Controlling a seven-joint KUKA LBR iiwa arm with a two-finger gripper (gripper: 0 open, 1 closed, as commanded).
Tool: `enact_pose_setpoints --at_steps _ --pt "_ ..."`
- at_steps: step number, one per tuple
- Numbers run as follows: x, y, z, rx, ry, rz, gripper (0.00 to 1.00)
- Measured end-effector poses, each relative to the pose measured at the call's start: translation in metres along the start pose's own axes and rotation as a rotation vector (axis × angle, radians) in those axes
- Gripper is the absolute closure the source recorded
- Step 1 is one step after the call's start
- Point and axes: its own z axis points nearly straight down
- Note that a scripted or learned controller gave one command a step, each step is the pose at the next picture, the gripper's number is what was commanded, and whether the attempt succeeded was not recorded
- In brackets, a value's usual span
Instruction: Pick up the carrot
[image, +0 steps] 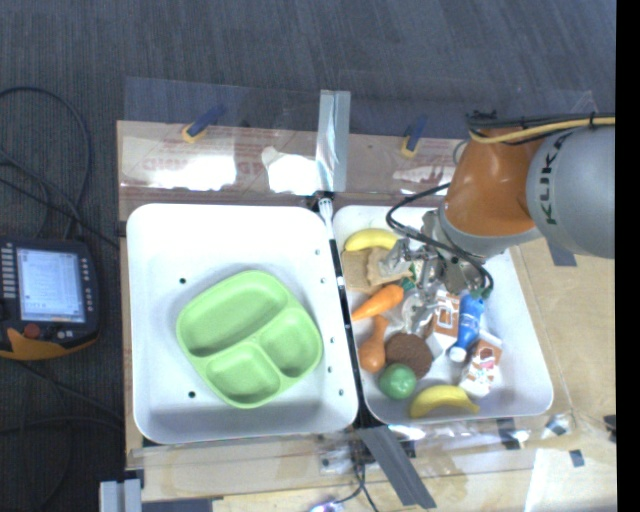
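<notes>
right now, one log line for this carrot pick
target: orange tapered carrot, right white bin | gripper: just right of carrot, low in bin | grasp: unconfirmed | green divided plate: left bin

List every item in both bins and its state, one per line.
carrot: lying in right bin, not gripped
gripper: hovering beside the carrot
green plate: right side up in left bin
bananas: lying flat
blue bottle: on its side
lime: resting by brown ball

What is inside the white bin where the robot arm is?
The right bin holds a carrot, two bananas, a green ball-shaped fruit, a brown round thing, a blue bottle and small cartons. The gripper covers whatever lies under it.
</notes>
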Motion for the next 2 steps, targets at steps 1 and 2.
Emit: enact_pose_setpoints --at_steps 1,2 --pt "-0.0159 -0.0032 0.0076 -0.004 0.002 0.159 0.00" --pt "-0.0117 -0.0018 0.0065 0.006 -0.012 0.099 0.00"
